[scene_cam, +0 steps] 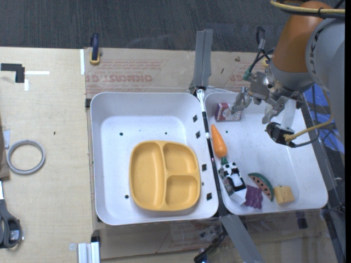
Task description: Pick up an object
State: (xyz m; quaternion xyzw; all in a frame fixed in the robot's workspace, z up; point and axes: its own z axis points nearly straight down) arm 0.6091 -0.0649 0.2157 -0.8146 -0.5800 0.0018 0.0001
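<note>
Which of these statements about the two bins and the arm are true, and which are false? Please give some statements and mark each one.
1. The yellow divided plate lies in the left bin. True.
2. The carrot lies inside the yellow divided plate. False: it lies in the right bin, close to the wall between the bins.
3. The gripper holds the watermelon slice. False: the slice lies on the right bin's floor, near its front edge, and nothing is between the fingers.
4. The cheese wedge lies beside the watermelon slice. True.
5. A roll of grey tape lies on the bench, left of both bins. True.
</note>
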